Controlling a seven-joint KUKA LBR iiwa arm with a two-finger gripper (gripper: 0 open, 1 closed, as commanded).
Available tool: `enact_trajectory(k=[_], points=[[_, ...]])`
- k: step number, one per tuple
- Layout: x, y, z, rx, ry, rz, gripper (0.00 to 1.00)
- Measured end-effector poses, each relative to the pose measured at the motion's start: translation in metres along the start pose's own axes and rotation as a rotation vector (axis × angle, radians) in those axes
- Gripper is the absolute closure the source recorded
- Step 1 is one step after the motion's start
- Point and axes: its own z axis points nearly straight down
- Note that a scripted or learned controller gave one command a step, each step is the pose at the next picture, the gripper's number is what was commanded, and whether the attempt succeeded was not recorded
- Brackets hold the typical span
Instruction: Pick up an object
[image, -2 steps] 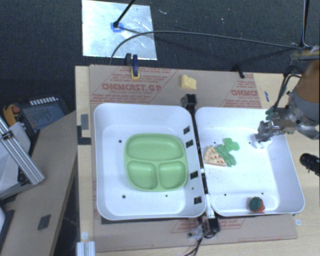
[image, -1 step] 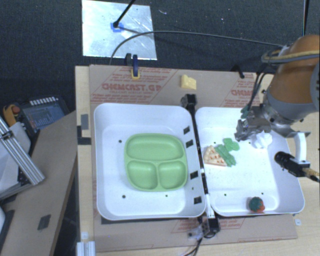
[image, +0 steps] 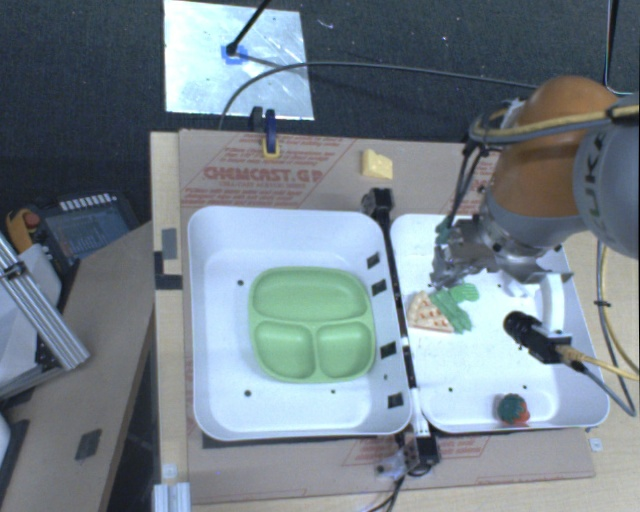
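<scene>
**a:** claw, item one: two-finger type, metal-looking, low in the right bin, toward its left side and nearer the back edge than the front. whether it is spread or closed i cannot tell; wrist and cabling crowd the view there.

**b:** anything held?

**a:** nothing that can be logged as held. judged progress: early, the approach made and the pick itself left to do. no object is seen lifted off the bin floor.

**b:** candidates in that bin?

**a:** three. green toy, soft or rubbery by the look, lumpy and elongated, lying just under the claw, touching or nearly so. waffle-patterned wedge, tan with a grid texture, flat, triangular, beside the green toy and close to the bin's left wall. small ball, dull green with a reddish patch, round, near the front edge toward the right corner, well apart from the other two.

**b:** likeliest target?

**a:** the green toy, by position alone; a judgement.

**b:** left bin?

**a:** left bin, white, shallow, smooth plastic with rounded corners. holds one divided plate, pale green, matte, rounded-square, three compartments, sitting about centre.

**b:** outside the bins?

**a:** yellow block, small, foam-like, on the cardboard sheet behind the bins, near the back edge.
</scene>
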Motion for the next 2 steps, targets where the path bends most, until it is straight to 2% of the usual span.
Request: enact_trajectory(k=[1, 2], points=[[0.052, 0.012, 0.015, -0.001, -0.001, 0.001, 1.0], [0.099, 0.019, 0.013, -0.002, 0.0, 0.0, 1.0]])
